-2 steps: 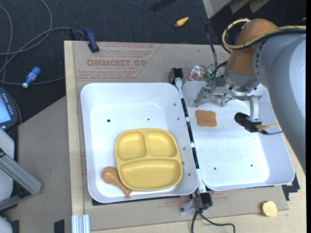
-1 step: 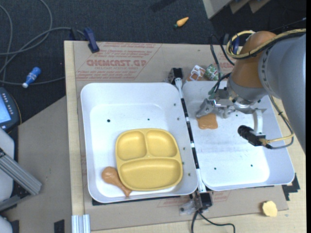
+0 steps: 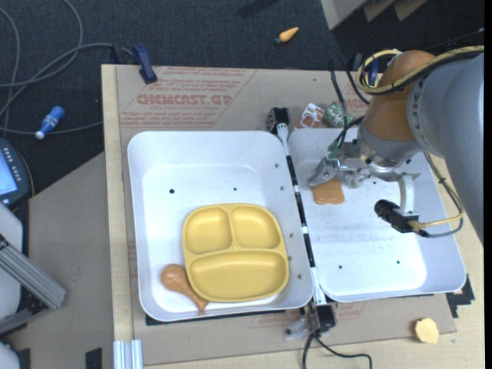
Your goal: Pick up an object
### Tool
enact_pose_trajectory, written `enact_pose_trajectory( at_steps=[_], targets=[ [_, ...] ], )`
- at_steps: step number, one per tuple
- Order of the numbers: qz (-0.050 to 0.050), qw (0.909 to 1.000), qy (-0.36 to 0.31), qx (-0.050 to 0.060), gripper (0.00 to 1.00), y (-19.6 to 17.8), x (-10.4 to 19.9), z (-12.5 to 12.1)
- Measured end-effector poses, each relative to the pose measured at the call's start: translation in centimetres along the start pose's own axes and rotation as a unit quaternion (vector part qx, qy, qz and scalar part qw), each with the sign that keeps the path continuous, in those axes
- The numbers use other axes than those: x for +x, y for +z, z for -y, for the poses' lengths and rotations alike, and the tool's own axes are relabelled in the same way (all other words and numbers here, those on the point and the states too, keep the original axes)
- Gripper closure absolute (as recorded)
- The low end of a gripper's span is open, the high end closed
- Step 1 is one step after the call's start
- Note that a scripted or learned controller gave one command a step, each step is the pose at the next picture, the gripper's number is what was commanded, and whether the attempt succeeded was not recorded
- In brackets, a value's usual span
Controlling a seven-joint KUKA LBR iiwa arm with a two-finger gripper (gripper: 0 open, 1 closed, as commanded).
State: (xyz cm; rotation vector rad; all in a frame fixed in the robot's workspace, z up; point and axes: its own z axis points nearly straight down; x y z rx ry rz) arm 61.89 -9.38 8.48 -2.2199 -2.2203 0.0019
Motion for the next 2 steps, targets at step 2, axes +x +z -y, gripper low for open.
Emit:
enact_pose_trajectory(
  at_steps=[2],
  targets=[
    [-0.001, 1.0000, 0.002, 0.003, 1.00, 0.1, -3.2, 6.9]
  ],
)
